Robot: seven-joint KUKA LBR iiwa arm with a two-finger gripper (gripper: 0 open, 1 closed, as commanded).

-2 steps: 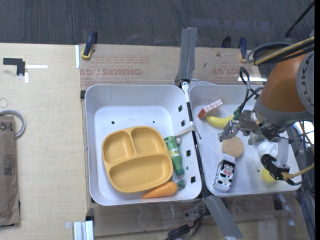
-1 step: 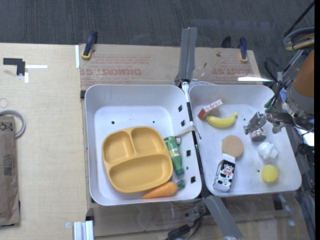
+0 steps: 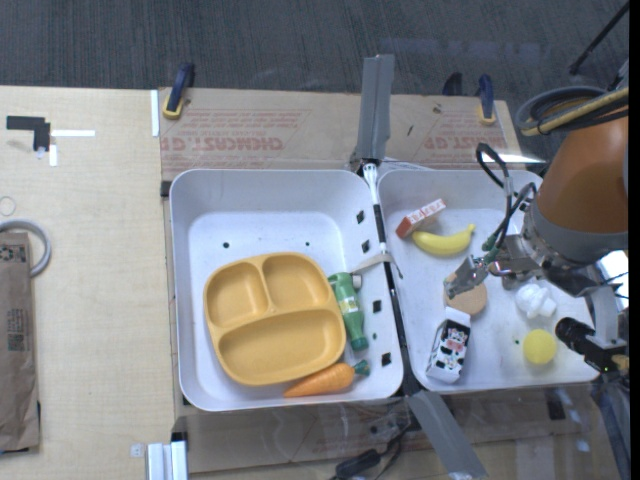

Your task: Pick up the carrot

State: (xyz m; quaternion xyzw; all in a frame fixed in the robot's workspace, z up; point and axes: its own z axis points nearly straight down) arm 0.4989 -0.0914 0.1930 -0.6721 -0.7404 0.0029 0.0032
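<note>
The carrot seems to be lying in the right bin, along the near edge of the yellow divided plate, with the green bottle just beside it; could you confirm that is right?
Not quite: the bin is wrong. The camera view shows the carrot in the left bin, not the right one. The rest holds: it lies along the near edge of the yellow divided plate, with the green bottle just beside it.

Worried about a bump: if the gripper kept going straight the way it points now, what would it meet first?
Probably the tan round piece just under the gripper in the right bin, though depth is unclear. The carrot lies in the other bin.
</note>
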